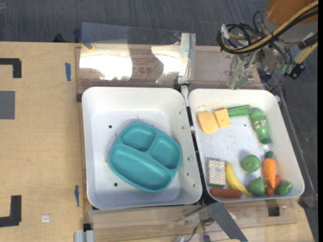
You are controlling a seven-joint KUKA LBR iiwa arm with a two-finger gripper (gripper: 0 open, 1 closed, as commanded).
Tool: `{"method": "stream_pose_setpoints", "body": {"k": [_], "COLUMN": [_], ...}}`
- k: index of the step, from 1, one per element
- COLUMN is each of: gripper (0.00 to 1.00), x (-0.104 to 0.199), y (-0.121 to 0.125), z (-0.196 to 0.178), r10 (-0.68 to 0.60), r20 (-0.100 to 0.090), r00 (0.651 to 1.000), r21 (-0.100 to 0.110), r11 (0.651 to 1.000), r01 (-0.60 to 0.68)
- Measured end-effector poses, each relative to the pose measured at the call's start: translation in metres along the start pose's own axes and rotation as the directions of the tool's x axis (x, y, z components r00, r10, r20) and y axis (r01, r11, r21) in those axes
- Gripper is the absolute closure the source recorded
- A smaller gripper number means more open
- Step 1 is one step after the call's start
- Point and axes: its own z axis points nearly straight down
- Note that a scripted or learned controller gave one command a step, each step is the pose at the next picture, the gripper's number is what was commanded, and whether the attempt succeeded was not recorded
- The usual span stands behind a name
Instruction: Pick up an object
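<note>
Several small toy foods lie loose in the right bin, any of which could serve as the object to pick up. A green bottle lies near the far right wall, with a green stick beside it and two yellow cheese pieces towards the bin's left side. Nearer the front sit a green apple, a carrot, a banana, a small patterned box, a red sausage and green vegetables, crowded together along the front wall, probably where they slid and settled. The spaced-out pieces at the back look easier to grasp, since nothing touches them. The left bin holds a teal divided tray, lying tilted across its floor. The gripper hangs above the far edge of the right bin, over the surface behind it, well apart from every item. Nothing sits between its fingers; whether they are spread or closed I cannot tell.
</note>
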Motion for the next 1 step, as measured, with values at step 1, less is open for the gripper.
{"method": "stream_pose_setpoints", "body": {"k": [1], "gripper": [1.0], "x": [-0.0086], "y": [0.0497], "z": [-0.0227], "r10": [0.034], "r20": [0.0], "r00": [0.999], "r21": [-0.002], "r11": [0.999], "r01": [-0.034]}}
